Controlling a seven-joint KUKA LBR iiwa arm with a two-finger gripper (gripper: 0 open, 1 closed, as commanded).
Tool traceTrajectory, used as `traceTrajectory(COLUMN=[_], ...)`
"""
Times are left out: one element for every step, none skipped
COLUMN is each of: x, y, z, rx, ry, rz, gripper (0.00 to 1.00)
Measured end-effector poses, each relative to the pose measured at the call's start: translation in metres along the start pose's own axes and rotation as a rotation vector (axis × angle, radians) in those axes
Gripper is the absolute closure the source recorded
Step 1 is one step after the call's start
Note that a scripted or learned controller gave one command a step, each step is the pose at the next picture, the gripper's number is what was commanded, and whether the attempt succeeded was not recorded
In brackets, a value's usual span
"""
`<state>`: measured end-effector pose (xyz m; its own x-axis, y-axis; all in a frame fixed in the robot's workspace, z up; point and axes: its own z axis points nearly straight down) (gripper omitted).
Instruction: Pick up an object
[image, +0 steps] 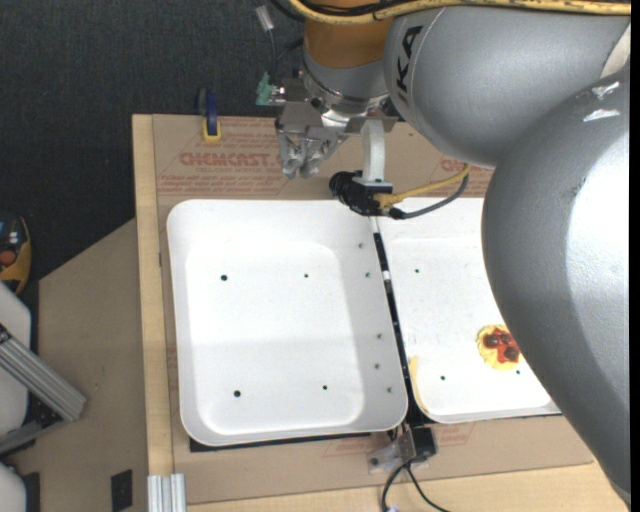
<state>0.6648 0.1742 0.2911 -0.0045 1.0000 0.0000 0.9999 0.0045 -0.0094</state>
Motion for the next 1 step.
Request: traceTrajectory(x=[0.0483], y=[0.0015], z=[-0.043], rx=[-0.016], ry=[0.003], rz=[-0.001], gripper=[1.0])
